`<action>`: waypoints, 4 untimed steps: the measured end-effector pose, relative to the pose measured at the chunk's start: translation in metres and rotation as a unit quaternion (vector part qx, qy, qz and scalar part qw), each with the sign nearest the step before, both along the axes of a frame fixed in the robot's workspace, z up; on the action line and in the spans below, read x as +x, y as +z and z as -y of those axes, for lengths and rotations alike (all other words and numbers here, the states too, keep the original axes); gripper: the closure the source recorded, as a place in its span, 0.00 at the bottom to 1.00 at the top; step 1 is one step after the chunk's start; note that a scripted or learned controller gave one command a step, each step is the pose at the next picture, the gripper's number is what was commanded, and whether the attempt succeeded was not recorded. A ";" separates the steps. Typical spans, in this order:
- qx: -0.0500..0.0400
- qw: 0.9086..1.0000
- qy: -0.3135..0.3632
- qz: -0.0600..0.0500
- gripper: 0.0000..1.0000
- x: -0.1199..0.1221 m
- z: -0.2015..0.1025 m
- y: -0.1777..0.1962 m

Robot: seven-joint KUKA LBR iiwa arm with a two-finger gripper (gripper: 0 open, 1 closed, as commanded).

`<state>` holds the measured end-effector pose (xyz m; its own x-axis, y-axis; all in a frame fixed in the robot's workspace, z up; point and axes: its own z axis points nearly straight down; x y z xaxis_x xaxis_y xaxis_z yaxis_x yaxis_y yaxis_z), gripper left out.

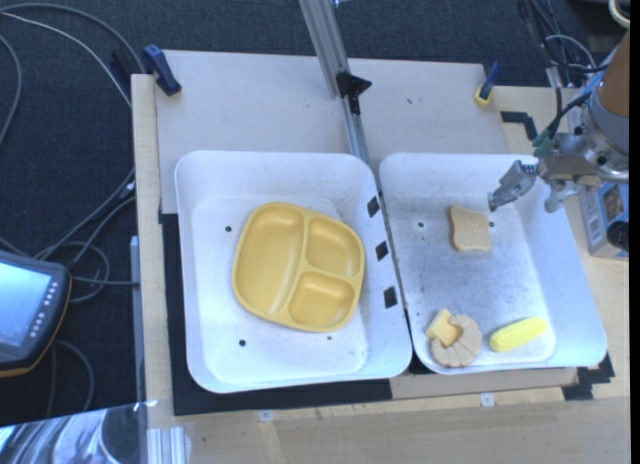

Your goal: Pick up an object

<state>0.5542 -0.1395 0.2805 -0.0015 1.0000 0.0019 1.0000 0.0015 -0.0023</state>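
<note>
White plastic, scuffed grey in the middle, makes up the right bin (560,282), and everything worth picking lies against that landmark: a tan slice of toy bread (469,229) in its upper middle, a yellow corn cob (518,333) near its lower right corner, and a round biscuit-coloured piece with a yellow chunk (452,338) just left of the corn. Beside the bin's left wall, in the neighbouring bin, rests a yellow divided plate (298,266). The gripper (528,184) hangs over the right bin's upper right part, near the bread but apart from it, fingers spread with nothing between them. This looks like the approach step; next it should shift left over the bread, descend, and close.
</note>
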 end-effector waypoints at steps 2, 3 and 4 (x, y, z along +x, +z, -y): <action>0.000 1.000 -0.001 -0.002 0.00 0.005 0.001 -0.043; 0.000 1.000 -0.001 -0.002 0.00 0.005 -0.009 -0.092; 0.000 1.000 -0.001 -0.003 0.00 0.002 -0.010 -0.155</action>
<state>0.5559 -0.1299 0.1251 -0.0003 1.0000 0.0028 1.0000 0.0003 -0.0087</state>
